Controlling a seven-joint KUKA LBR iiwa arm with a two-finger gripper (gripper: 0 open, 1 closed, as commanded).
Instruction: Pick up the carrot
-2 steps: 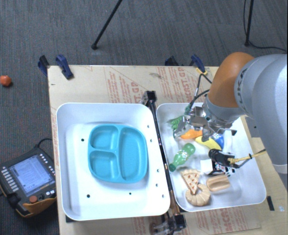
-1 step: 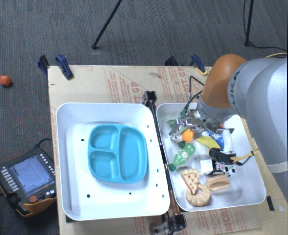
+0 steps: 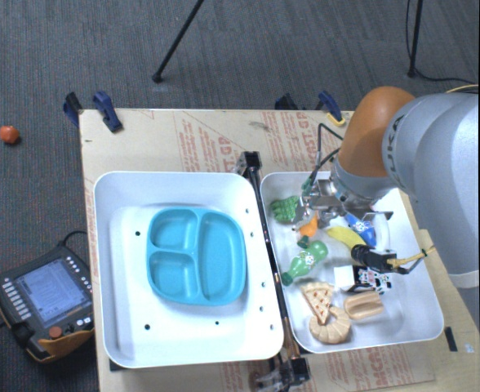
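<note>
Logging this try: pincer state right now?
Pincer: down in the right bin over the carrot; open or closed cannot be told.

A brown board bench (image 3: 183, 141) with red printed markings carries two shallow white bins side by side; the left bin (image 3: 109, 243) sits touching the right bin (image 3: 415, 305) along a black strip. Blue clamps (image 3: 105, 111) grip the bench's far edge; more clamps (image 3: 326, 102) sit further right.

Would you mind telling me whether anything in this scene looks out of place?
Yes: a small orange-red ball lies on the dark carpet, off the bench to the left of the view, far from both bins. The toy food sits together in the right bin, where the gripper reaches.
</note>
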